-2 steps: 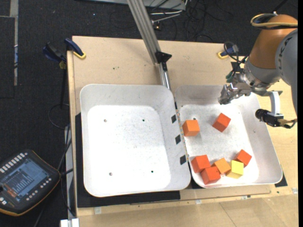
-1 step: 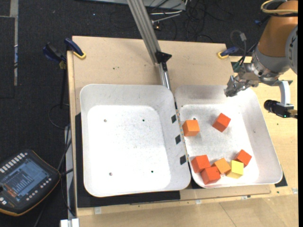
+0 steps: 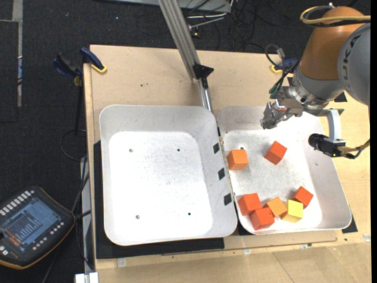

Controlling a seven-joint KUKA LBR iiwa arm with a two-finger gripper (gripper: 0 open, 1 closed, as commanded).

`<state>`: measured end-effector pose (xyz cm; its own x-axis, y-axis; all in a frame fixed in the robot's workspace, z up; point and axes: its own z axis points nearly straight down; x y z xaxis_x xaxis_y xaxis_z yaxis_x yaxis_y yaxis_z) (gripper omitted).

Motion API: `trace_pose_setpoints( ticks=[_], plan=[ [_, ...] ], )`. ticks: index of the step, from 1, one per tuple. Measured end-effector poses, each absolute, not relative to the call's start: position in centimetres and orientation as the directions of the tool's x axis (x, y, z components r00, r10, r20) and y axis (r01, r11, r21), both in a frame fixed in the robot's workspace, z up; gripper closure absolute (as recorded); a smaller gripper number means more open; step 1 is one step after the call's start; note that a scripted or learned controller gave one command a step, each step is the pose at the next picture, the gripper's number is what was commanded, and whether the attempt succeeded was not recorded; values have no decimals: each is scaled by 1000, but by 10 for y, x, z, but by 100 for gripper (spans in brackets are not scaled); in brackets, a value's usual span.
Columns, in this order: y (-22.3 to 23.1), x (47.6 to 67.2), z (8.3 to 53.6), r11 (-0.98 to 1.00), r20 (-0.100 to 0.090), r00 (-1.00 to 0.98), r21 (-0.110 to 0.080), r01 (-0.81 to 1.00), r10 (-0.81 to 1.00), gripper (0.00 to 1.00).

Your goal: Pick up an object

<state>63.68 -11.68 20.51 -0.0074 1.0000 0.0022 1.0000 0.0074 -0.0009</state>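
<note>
Claw (image 3: 271, 121) over right bin's (image 3: 333, 184) far edge (grip state unreadable) — blocks (image 3: 275, 152) below, arm cropped

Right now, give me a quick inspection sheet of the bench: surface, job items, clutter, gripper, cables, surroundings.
Surface: wooden bench bearing a left bin and a right bin side by side.
Job's things: blocks in the right bin; orange block near its left wall, red block mid-bin, and a cluster at the front of red blocks, an orange one and a yellow block.
Clutter: nothing seen in the left bin.
Gripper: gripper over the right bin's back edge, apart from all blocks.
Cables: dark cables on the floor behind the bench.
Surroundings: teach pendant at lower left; blue clamp at the bench's back-left corner.
</note>
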Motion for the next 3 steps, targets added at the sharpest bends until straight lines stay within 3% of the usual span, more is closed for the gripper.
trace_pose_setpoints(
  ticks=[2, 3],
  plan=[
    [-5, 610, 230, 9, 3, -9, 0, 1000, 1000, 100],
    [43, 582, 223, 8, 2, -8, -4, 1000, 1000, 100]
  ],
)
